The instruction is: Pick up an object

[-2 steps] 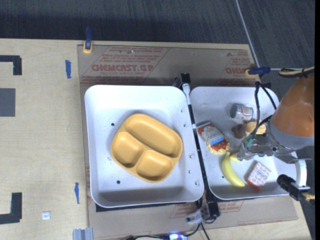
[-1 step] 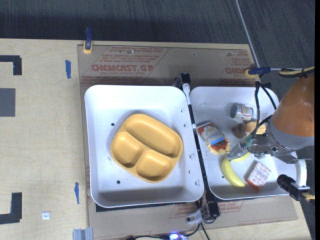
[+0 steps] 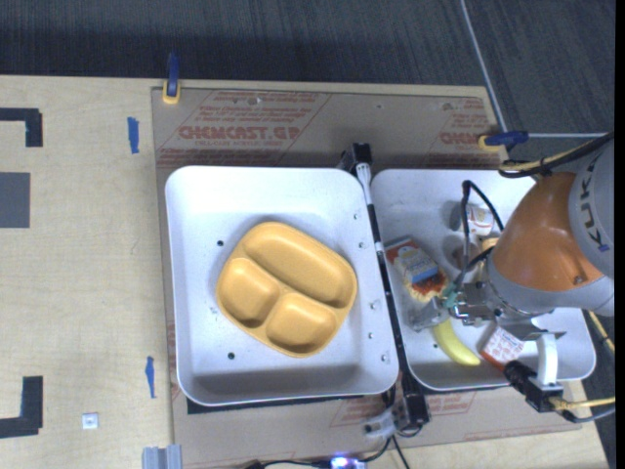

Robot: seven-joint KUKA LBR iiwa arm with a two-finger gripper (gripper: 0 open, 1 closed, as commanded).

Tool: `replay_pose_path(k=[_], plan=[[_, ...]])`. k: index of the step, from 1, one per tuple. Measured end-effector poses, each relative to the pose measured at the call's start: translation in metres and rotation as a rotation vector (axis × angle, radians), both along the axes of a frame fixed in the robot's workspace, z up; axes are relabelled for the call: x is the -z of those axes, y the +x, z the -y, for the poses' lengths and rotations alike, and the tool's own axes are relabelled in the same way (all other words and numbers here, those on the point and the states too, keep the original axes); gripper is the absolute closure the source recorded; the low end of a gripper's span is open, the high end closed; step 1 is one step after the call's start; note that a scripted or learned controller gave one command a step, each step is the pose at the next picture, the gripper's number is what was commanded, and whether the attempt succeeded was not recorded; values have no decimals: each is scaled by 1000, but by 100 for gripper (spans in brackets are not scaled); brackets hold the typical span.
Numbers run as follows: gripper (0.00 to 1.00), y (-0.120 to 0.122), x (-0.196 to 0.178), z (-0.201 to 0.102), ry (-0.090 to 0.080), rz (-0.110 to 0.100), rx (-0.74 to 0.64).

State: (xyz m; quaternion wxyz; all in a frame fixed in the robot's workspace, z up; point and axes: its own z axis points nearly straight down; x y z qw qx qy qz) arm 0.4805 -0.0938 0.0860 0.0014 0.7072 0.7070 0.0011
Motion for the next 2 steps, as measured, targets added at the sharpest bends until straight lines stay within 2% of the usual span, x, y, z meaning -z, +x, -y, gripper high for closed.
replay_pose_path(k=[1,2], plan=[[100,2,-11,1,-2,7,1],[100,0,-99,-80,1,-2,-2]])
